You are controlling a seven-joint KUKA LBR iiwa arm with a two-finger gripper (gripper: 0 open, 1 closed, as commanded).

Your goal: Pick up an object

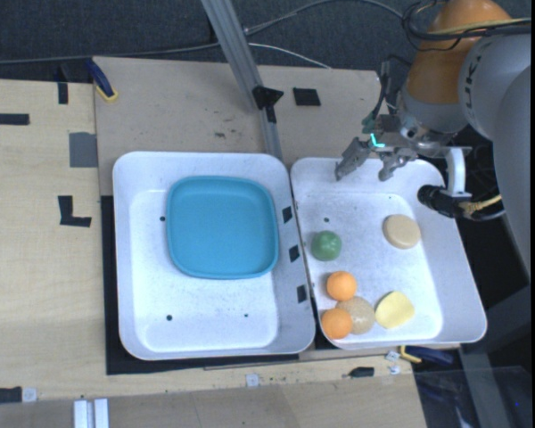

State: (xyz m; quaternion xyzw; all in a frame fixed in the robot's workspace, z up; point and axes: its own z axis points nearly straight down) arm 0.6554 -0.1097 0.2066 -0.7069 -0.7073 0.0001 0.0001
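Two shallow white bins were seen side by side on the bench, and the right bin (pixel 446 266) was taken as the landmark. Against its left wall the left bin (pixel 143 266) was set, with a square blue plate (pixel 221 226) lying flat in it. Over the far edge of the right bin the gripper (pixel 370 164) was held, its two fingers spread apart with nothing between them. Inside the right bin a green ball (pixel 325 244) was found near the left wall, and a beige round object (pixel 401 231) lay toward the right wall. Nearer the front edge an orange ball (pixel 341 285) was placed, and behind it, at the front, a second orange ball (pixel 336 323) was touching a tan lump (pixel 360 313), with a yellow object (pixel 395 309) just beside that lump.
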